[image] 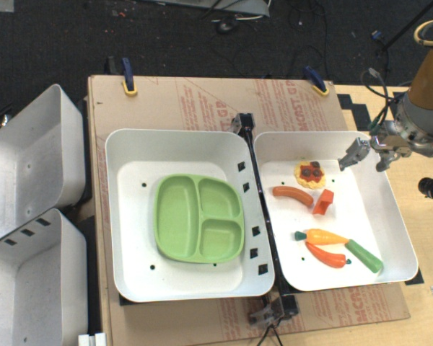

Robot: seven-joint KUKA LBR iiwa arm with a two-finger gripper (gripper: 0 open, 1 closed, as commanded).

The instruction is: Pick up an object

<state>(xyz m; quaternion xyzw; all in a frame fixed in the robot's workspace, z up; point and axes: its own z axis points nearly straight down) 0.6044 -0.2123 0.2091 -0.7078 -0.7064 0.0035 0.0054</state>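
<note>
- Toys lie loose in the right bin [390, 193], so we think any of them can serve as the object to pick.
- We see the end effector [368, 153] above the far right corner of this bin, with its two fingers spread apart and nothing between them.
- We judge that it hangs there as an approach position, apart from all toys.
- Nearest to it is the small pizza piece [310, 174]; the sausage [293, 195] lies just beside, long axis slanting from upper left to lower right.
- The carrot [322, 236] and green cucumber [364, 256] lie near the front edge, slanting the same way.
- The green plate [199, 218] fills the left bin [123, 193], probably as a place for food.
</note>
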